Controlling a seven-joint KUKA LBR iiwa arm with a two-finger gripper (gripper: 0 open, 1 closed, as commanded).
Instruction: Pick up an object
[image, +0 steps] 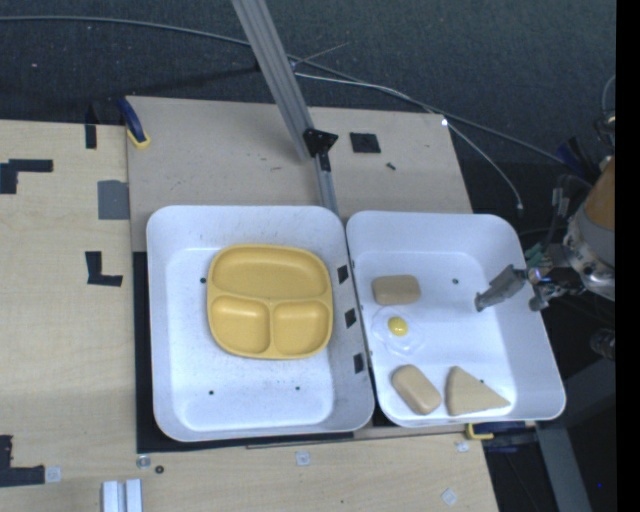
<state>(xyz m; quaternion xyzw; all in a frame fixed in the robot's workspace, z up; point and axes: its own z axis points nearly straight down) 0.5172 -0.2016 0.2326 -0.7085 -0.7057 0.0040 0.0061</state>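
The right bin (500, 240) holds a tan bread slice (396, 290), a fried egg (398, 327) with a yellow yolk, a tan roll (415, 388) and a pale wedge (473, 392). My gripper (512, 285) hangs over the right side of this bin, near its right wall, about level with the bread slice and well to the right of it. Nothing shows in its grasp. The arm's wrist is cut off at the right edge of the view.
The left bin (180, 400) bears a yellow divided plate (270, 300). A grey metal pole (285, 80) slants down to the back where the two bins meet. Cables run across the dark floor behind the bench.
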